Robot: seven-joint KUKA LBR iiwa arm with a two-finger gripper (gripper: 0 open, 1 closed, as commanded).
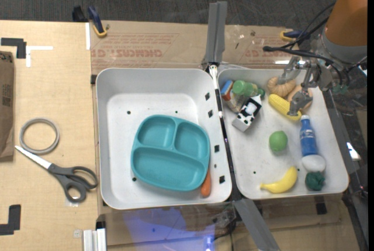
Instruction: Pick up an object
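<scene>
The right bin (333, 144) holds several small objects. Among them are a yellow corn-like piece (281, 106), a beige knobbly piece (280, 87), a green ball (279, 141), a blue bottle (307, 137), a banana (280, 181) and a black-and-white toy (248, 113). My gripper (297, 89) hangs over the bin's far right part, just above the right end of the yellow piece and beside the beige one. It stands open, its two grey fingers apart with nothing between them.
The left bin (117, 98) carries a teal divided plate (171, 152) with an orange carrot (205, 186) at its near right edge. Scissors (61, 172) and a tape ring (39, 134) lie on the bench at left. A dark green lump (315, 181) sits in the right bin's near corner.
</scene>
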